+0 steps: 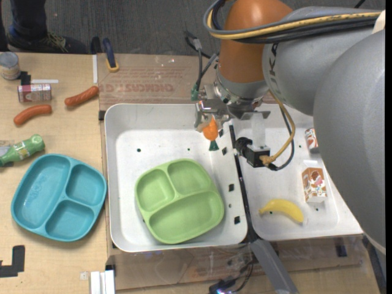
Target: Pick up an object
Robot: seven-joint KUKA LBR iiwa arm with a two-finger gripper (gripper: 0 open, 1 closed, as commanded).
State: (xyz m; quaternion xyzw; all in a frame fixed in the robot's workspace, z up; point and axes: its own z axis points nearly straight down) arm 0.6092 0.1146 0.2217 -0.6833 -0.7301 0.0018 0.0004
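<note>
The flat brown cardboard sheet (153,81) behind the bins bears faint reddish capitals, upside down, seemingly "CHEMICAL"; other labels are too small to read.

left bin (119,164): divided plate (179,201) inside | right bin (343,225): banana (282,211), carton (313,184) | bench left (outside bins): second plate (58,196), two sausages (33,113)

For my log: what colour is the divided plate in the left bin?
Light green plate, clearest in the camera view.
</note>
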